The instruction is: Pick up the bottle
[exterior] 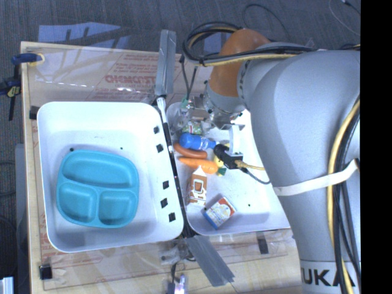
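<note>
The bottle (197, 142), blue, lies on its side at the back of the right bin (257, 216), touching a hot dog (190, 153) with a carrot (205, 166) just below. My gripper (199, 120) hangs right above its neck end; whether it is released or clenched, I cannot tell, my wrist hiding it. The crowding is the risk: a descent slightly off could land on the hot dog, or nudge the round bottle into rolling away. A carton (198, 187) and small box (218, 212) lie nearer; a teal tray (97, 187) sits in the left bin (92, 118).
</note>
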